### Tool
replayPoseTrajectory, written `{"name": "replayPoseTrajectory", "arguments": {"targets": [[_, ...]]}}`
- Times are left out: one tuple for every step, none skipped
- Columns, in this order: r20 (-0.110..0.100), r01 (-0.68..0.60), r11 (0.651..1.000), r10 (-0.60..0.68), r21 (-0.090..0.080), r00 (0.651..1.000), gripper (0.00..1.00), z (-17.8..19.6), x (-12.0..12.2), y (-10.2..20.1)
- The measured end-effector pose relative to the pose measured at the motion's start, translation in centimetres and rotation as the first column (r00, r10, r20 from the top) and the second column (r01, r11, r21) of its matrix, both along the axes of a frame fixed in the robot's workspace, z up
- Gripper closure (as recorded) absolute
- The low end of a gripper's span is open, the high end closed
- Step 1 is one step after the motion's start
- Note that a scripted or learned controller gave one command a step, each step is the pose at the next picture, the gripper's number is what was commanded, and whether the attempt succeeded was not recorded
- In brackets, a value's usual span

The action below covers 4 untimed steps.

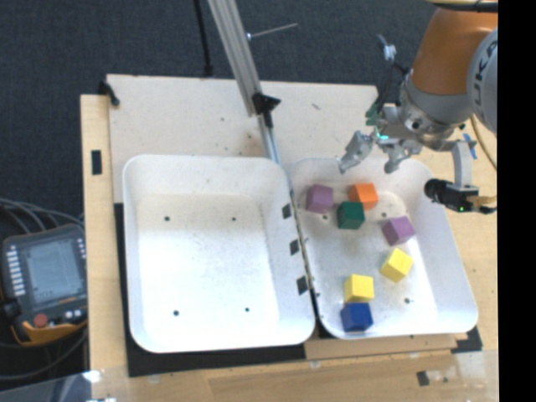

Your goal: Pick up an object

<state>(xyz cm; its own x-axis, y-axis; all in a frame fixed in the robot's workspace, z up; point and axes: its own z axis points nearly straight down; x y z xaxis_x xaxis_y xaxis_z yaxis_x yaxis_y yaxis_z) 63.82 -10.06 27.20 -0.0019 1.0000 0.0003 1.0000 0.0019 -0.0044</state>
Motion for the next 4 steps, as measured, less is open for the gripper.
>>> {"name": "replayPoseTrajectory", "arguments": {"targets": [[0.005, 0.000, 1.000, 0.000, 0.000, 1.000, 0.00, 0.3, 0.1, 0.0], [0.001, 0.003, 1.000, -0.003, -0.002, 1.000, 0.00, -4.2, 0.3, -0.9], [-0.001, 0.003, 1.000, -0.003, -0.001, 1.000, 0.00, -10.1, 0.3, -0.2], [0.010, 0.002, 1.000, -0.002, -0.006, 1.000, 0.00, -14.2, 0.5, 0.2]]}}
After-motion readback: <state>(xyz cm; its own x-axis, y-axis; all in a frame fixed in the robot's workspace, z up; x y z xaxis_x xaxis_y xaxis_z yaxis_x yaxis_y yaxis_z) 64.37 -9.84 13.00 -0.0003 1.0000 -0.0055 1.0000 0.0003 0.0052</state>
